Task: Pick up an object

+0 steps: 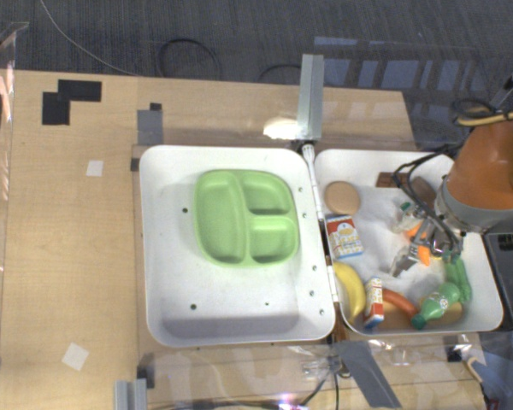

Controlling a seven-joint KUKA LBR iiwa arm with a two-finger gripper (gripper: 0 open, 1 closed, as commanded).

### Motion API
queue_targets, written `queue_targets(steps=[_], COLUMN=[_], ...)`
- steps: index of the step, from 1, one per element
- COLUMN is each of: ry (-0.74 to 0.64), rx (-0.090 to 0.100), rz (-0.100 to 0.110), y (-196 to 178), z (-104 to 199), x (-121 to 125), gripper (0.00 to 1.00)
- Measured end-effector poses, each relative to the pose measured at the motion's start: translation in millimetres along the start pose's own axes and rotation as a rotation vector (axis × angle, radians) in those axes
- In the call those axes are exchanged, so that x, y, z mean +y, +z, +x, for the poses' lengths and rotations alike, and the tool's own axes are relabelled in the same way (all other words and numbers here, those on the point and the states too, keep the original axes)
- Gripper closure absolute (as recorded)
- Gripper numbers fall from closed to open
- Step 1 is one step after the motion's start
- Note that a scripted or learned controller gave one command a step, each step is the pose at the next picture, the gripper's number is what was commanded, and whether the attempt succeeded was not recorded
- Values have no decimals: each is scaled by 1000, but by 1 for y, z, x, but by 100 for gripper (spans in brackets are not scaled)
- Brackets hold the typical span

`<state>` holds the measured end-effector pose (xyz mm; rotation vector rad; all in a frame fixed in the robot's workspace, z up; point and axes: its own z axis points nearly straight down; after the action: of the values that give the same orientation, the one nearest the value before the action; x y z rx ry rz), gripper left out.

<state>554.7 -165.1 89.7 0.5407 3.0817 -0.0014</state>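
Lying crowded in the right bin (487,314), the candidates for picking are a banana (352,289), a small carton (344,237), a round brown biscuit-like piece (343,198), a slim can (374,303), a green bottle (436,306) and an orange item (399,301) beside it. The gripper (415,250) hangs low over the bin's middle, near a small orange-and-clear object I cannot identify; whether its claw is open, closed or gripping anything I cannot tell. The risk, as I judge it, is crowding: a finger could land on a neighbour, nudge the target aside, or pinch two things. The left bin (167,314) bears a green divided tray (244,216).
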Motion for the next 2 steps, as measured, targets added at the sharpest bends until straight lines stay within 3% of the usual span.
queue_targets(steps=[1,2], ry=[-5,-293], rx=[-15,-3], rz=[-2,-1], y=[-15,-49], z=[-4,-111], x=[2,-3], gripper=[100,100])
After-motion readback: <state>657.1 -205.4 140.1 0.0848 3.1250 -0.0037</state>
